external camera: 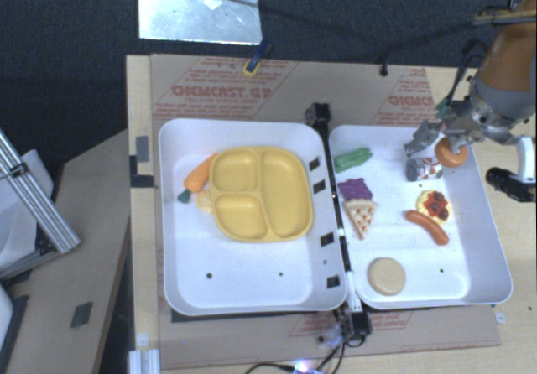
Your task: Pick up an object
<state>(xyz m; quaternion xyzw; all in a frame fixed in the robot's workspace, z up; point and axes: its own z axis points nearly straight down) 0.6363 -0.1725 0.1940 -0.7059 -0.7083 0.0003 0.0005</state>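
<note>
In the right bin (482,267), near its back edge under the gripper (417,156): an orange ring (452,154), touching or apart, cannot tell; finger state unclear. Nearby, pickle (352,158), pizza slice (361,217), sausage (428,227), cookie (387,275). In the left bin (176,267), yellow tray (256,194) beside carrot (199,173).

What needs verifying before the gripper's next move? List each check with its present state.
1. Gripper over the right bin: ok, it sits near the bin's upper right corner.
2. Object between the fingers: cannot tell, the view is too blurred there.
3. Nearest target: ok, an orange ring-shaped piece lies just right of the gripper.
4. Other targets apart from one another: ok, the sausage, round biscuit and green piece lie separate; the purple piece touches the pizza slice.
5. Left bin: ok, the yellow tray and carrot lie away from the gripper.
</note>
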